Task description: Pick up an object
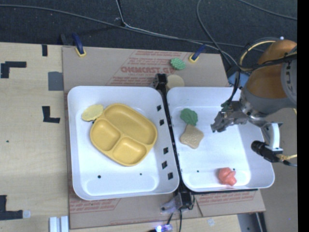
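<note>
In the right bin [251, 180] lie a green leafy piece [189, 116], a tan star-shaped piece [191, 137] just below it, and a pink-red lump [227, 176] near the front edge. My gripper [219, 123] hangs over the right bin's upper middle, to the right of the green and tan pieces and apart from them. Nothing shows between its fingers. The left bin [77, 144] holds a yellow divided plate [123, 134] and a pale yellow flat piece [92, 112] at the plate's upper left.
A small green piece [177, 63] lies on the cardboard behind the bins. Black clips run down the divider [167, 129] between the bins. Cables cross the dark floor at the back. The arm's orange band [268, 74] sits over the right bin's far right edge.
</note>
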You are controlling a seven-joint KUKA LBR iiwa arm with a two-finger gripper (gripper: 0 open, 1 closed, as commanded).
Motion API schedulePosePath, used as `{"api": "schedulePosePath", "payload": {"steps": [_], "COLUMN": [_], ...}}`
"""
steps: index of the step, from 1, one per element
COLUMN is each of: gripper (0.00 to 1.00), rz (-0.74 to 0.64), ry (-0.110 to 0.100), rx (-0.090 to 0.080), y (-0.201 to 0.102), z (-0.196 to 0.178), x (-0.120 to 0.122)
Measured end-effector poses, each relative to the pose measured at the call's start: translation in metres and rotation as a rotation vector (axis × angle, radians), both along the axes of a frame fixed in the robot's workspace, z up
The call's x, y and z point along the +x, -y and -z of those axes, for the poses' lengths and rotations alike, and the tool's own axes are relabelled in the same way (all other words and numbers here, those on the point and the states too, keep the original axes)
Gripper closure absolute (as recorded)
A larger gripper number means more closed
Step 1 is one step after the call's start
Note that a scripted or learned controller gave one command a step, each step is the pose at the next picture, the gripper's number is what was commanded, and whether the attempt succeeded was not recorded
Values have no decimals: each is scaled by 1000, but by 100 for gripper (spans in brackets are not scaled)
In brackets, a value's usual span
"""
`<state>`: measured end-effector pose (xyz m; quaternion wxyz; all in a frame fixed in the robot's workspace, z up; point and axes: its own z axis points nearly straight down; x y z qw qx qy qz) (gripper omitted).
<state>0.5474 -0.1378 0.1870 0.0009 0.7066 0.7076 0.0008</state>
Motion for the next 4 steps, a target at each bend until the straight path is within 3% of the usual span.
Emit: {"api": "schedulePosePath", "payload": {"steps": [2,4], "gripper": [100,100], "rz": [-1,-4], "ry": [3,-5], "rx": [-1,1], "y": [4,-98], "z": [-112,-86], "x": [10,34]}}
